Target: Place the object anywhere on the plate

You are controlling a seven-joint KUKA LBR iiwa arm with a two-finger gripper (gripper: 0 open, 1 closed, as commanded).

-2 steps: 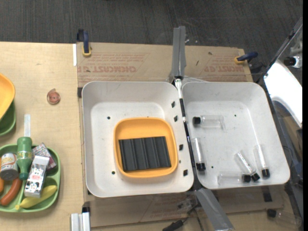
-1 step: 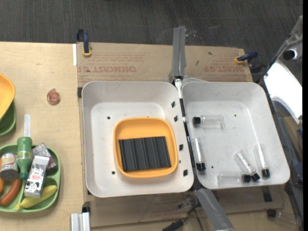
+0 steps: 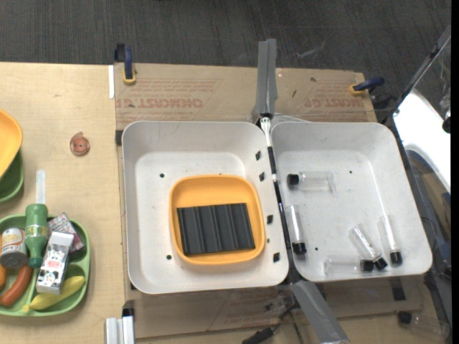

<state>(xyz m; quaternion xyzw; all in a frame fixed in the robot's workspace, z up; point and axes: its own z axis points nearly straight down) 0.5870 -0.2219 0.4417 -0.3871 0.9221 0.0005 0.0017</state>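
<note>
Orange plate (image 3: 215,188) with a dark ribbed insert sits in the left bin (image 3: 143,192). Clear tubes (image 3: 294,226) with black caps lie scattered in the right bin (image 3: 401,163). Can't tell the pincer's state.

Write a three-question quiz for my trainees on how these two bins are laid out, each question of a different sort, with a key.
1. True or false: the orange plate lies in the right bin.
2. Which thing lies on the plate?
A. a clear tube
B. a dark ribbed block
C. a green bottle
3. Fill in: the clear tubes with black caps lie in the ____ bin.

Key
1. False: it lies in the left bin.
2. B.
3. Right; several lie there, one against its left wall, others near its front right corner.
</note>
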